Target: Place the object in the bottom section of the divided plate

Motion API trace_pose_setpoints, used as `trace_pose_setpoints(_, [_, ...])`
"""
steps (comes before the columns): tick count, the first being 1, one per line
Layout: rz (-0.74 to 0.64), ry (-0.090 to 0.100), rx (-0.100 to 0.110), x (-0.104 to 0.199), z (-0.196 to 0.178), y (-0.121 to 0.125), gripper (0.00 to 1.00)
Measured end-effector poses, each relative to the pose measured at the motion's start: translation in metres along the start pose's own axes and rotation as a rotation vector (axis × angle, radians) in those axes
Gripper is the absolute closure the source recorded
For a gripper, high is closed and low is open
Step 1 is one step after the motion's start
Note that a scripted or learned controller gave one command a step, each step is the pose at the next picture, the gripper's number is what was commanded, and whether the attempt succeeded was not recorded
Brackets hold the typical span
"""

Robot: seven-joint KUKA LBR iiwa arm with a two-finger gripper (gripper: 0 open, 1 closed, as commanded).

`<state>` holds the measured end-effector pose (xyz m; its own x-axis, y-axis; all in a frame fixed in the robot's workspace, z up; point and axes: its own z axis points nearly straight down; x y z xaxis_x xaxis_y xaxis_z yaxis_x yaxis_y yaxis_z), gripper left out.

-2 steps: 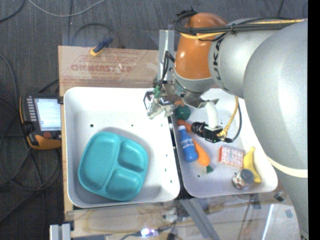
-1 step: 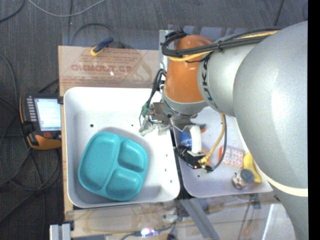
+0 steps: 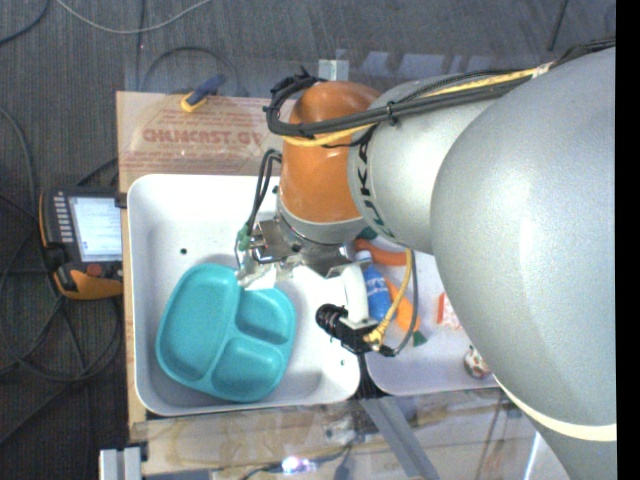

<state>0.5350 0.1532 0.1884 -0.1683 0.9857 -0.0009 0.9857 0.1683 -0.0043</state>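
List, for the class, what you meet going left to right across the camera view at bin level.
Handheld pendant with screen → teal divided plate in the left white bin → blue bottle → right white bin.

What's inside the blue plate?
The blue plate in the left bin looks bare: nothing lies in the big section or the two smaller ones that I can see. The robot's hand hangs over its top right edge and covers that little bit.

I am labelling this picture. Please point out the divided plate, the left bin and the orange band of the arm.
divided plate point(image 3: 205, 323): camera view, on the floor of its large left section.
left bin point(image 3: 160, 218): camera view, on its bare white floor above the plate.
orange band point(image 3: 318, 173): camera view, on its orange front surface.
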Motion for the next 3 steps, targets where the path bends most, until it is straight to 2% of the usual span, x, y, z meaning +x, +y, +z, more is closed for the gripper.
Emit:
trace_pose_setpoints(1, [-0.15,-0.002,0.001,0.043,0.022,0.026,1.0])
trace_pose_setpoints(2, [-0.15,-0.001,0.001,0.043,0.022,0.026,0.0])
trace_pose_setpoints(3, [0.317,0.006,-0.015,0.064,0.096,-0.023,0.0])
